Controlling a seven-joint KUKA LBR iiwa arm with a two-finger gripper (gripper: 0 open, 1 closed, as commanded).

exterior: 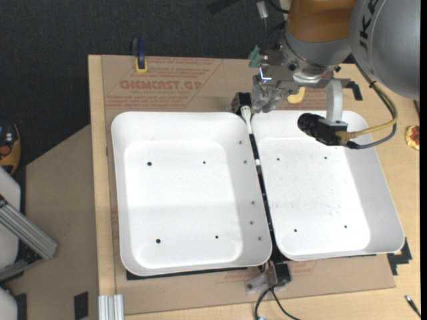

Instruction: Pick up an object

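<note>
arm (pixel 390 25): chunky grey shell, bit of black lettering on it
band (pixel 320 9): orange, just above the wrist
cable (pixel 377 129): tan-ish, loops off a black fitting

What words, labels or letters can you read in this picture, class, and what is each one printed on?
"CHEMCAST GP", in red, on the brown board under the two white bins.
Smaller red lines beneath it on the board: too blurred to read.
Dark letters on the grey arm at top right: cut off, only part shows, not readable.
</note>
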